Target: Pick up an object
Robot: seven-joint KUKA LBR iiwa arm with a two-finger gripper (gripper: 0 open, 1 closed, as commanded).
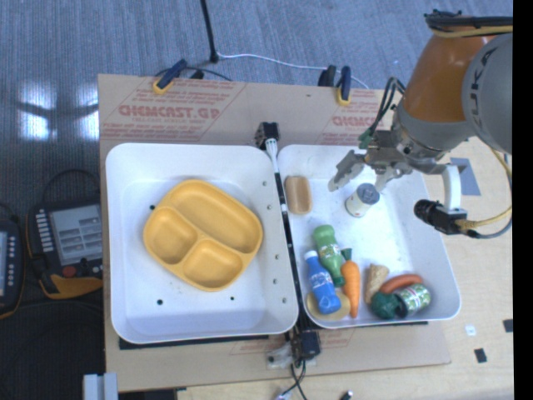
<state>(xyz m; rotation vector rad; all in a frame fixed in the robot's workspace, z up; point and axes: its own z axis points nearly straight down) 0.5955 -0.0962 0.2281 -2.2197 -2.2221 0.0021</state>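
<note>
Over the right bin (433,261), upper part: pincer (366,172) of the grey arm (466,65) w/ orange band, reaching in from the right. Fingers (344,173) spread apart, nothing between them. Just below the pincer, a small grey-capped white bottle (361,199) stands on the bin floor; whether a fingertip touches it cannot be told.

Right bin, contents: tan bread roll (298,194) at upper left, close to the wall shared w/ the left bin; green bottle (329,251) near centre, tilted; blue bottle (322,285) just beside it, lower left; orange carrot (351,287) to the right of both bottles, tip toward the front; pale beige piece (375,278) next to the carrot; at lower right corner a cluster, red-orange sausage-like item (401,283) lying over a green can (400,301), touching.

Left bin (125,223): yellow 3-compartment plate (202,234), turned at an angle, approx. central.

Counter (166,111): brown board carrying both bins side by side; yellow-black clamps (169,77) at its far edge. Black cable hardware (444,214) hangs off the arm at the right bin's rim
</note>
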